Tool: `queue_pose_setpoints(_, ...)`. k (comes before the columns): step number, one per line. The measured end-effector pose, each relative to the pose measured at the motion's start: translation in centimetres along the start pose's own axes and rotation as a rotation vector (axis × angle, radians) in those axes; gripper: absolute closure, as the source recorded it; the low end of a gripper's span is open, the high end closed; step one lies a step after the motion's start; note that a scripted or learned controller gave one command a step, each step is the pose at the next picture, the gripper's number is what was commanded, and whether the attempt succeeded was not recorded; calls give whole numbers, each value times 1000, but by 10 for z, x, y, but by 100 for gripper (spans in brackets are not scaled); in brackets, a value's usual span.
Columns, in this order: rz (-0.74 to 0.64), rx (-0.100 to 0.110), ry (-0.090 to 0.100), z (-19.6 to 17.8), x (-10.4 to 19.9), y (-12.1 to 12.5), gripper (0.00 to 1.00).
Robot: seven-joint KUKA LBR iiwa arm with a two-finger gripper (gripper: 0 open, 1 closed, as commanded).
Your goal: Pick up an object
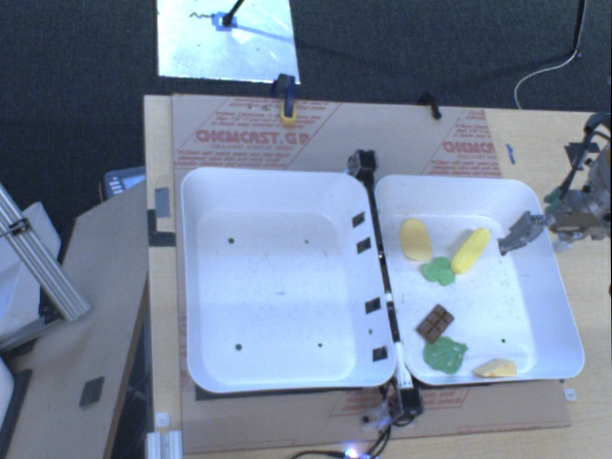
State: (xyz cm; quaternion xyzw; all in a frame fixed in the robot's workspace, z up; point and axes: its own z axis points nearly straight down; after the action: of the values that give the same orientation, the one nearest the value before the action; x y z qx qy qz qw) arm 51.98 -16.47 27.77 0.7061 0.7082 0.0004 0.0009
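at the far left stood a slanted metal rail point(36, 256) beside a tan side table point(96, 285); the bench point(163, 161) lay next to it, covered by a brown board with red lettering point(253, 134); behind the bench, on the dark floor, lay a shiny metal sheet point(228, 27); a small yellow and blue clamp point(286, 98) sat at the board's back edge.

the left bin point(277, 199) was white and shallow, with a few small dark dots on its floor; a row of black clips point(368, 275) ran down the seam where it touched the right bin point(545, 295).

in the right bin, a pale yellow oval piece point(415, 239) lay towards the back left; just in front of it sat a small green lump point(439, 272), touching the lower end of a bright yellow corn-like piece point(470, 251) that lay tilted; nearer the front, a brown chocolate block point(436, 323) rested at an angle, with a larger green lump point(445, 355) just in front of it; a pale yellow wedge point(496, 367) lay by the front right wall.

the gripper point(521, 230) reached in over the right bin's back right part, near the upper end of the corn-like piece but apart from it; nothing was seen between its fingers, and how far they were spread could not be told; the arm point(585, 204) sat at the right edge; a thin white cable point(550, 65) curled on the floor behind.
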Motion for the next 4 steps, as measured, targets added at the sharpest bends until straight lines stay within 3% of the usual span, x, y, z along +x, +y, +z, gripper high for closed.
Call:
queue_pose_setpoints(1,0,11,4,122,12,3,0)
queue_pose_setpoints(2,-8,-4,1,183,51,102,0)
queue_pose_setpoints(3,6,4,1,193,21,29,0)
queue_pose_setpoints(4,-1,9,1,193,28,129,0)
